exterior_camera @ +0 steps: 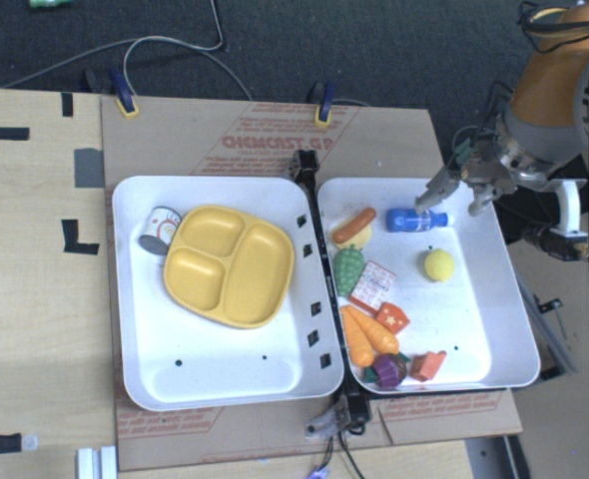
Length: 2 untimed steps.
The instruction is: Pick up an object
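The right bin (494,297) holds a blue bottle (414,220) lying on its side, a yellow ball (437,264), a sausage (353,226), a green vegetable (348,267), a white and red packet (373,285), orange carrots (366,333), a purple eggplant (386,370) and a red piece (427,364). My gripper (461,196) hangs over that bin's far right corner, just above and right of the blue bottle. Its two fingers are spread, open, with nothing between them.
The left bin (140,347) bears a yellow divided plate (229,264) and a small can (159,230) at its upper left. Black clips (314,267) join the two bins along the middle. A cable (175,43) runs behind the bench.
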Tool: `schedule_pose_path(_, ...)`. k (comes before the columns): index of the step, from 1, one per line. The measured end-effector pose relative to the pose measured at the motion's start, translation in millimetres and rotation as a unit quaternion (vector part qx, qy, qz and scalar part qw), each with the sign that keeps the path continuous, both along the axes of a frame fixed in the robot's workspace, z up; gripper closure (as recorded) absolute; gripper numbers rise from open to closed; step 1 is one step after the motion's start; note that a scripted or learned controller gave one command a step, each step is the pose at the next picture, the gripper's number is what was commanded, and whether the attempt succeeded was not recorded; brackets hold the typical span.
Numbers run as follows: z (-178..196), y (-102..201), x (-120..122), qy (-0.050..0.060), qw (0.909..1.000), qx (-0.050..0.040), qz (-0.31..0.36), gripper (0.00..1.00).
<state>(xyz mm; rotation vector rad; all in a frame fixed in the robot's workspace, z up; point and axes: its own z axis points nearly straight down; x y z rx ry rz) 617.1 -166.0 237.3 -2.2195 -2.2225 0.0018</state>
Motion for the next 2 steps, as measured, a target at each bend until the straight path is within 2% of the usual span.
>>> schedule_pose_path(1,-144,-51,-3,0.000,1.0000,-0.0005,0.000,0.00)
schedule_pose_path(2,-150,-3,-19,-0.003,1.0000,-0.0014,0.000,0.00)
